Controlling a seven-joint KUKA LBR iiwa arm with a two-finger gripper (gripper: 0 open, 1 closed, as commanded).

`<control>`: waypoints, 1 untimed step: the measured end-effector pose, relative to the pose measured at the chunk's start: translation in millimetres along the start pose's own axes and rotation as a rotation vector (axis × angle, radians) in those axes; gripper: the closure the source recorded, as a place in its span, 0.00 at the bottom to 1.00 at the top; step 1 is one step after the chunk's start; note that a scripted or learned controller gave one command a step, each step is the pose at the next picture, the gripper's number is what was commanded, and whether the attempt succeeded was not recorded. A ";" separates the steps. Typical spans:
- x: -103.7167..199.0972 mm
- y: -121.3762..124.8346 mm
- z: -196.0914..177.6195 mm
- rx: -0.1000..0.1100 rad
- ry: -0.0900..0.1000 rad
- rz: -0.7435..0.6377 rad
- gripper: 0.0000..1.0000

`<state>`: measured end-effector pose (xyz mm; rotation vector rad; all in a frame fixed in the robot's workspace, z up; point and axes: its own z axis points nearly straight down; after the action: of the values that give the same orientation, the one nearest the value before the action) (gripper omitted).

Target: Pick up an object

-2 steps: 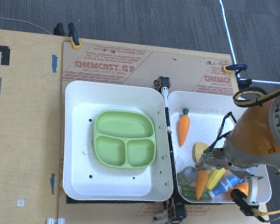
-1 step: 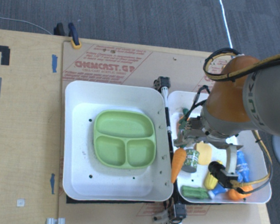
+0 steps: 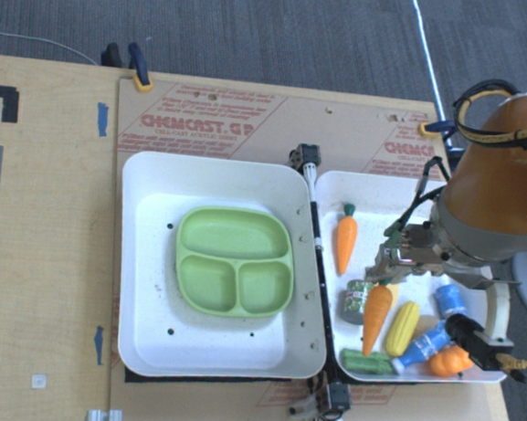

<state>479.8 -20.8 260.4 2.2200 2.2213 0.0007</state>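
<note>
Two shallow white bins side by side on bench. Left bin (image 3: pixel 142 240): holds green three-compartment plate (image 3: pixel 234 261), roughly centred, one long section toward 12 o'clock, two smaller ones toward 6; compartments bare. Right bin (image 3: pixel 339 189): crowded with toy food, mostly toward 6 o'clock. Small carrot (image 3: pixel 345 242) near bin's 10 o'clock, green top pointing to 12, apart from the rest. Bigger carrot (image 3: pixel 375 316) below it, tip pointing to 6, top end right under the gripper (image 3: pixel 388 271). Yellow corn cob (image 3: pixel 404 326) just beside bigger carrot at its 3 o'clock. Grey-green small block (image 3: pixel 356 299) at bigger carrot's 9 o'clock, touching or nearly so. Green flat piece (image 3: pixel 366 362) along bin's 6 o'clock edge. Blue items (image 3: pixel 449 299) and an orange lump (image 3: pixel 450 361) toward 4 o'clock corner, details too small to tell. Arm with orange band enters from 3 o'clock, wrist over right bin. Gripper low above bigger carrot's top; cannot tell whether released or clenched, nothing clearly grasped.
</note>
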 end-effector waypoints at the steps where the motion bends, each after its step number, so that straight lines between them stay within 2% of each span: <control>1: 0.4 -0.2 0.2 0.001 0.000 -0.001 0.00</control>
<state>479.7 -20.5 260.1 2.2199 2.2225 0.0000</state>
